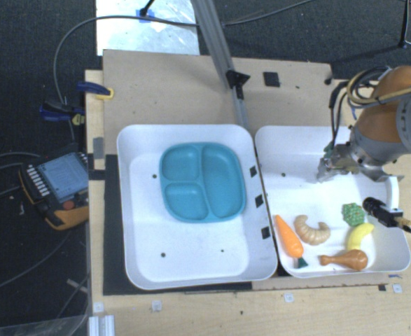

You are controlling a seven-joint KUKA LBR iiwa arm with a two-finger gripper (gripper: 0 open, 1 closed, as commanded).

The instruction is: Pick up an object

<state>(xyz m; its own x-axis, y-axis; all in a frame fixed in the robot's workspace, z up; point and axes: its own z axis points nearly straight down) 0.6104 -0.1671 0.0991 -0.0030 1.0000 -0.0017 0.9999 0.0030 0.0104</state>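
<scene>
In the right bin (282, 145), toward its far edge, the hand (329, 168) hangs low over bare white floor, and from where I stand I cannot tell whether it is released or clenched; nothing shows in its grip. The grey arm (384, 128) with its orange band comes in from the right edge of the bench (191, 89), bundled with dark cables. All the toy food lies along the near edge of that same bin, apart from the hand. An orange carrot (288, 237) lies slanted by the near left corner, close to the bin's left wall. Just to its right sits a pale croissant-shaped piece (312, 231), curled like a crescent. Nearer the front wall lies a brown chicken drumstick (346, 260), its thick end pointing right. Above it a yellow banana (359, 236) leans against a small green broccoli piece (353, 213), the two touching or nearly so. A black fitting (380, 213) on the arm's side reaches in beside the broccoli. The left bin (142, 208) holds a blue divided plate (202, 181) with three compartments, set toward its far right area. Off the bench's left edge, on the dark floor, lies a handheld pendant (56, 183) with a cable.
</scene>
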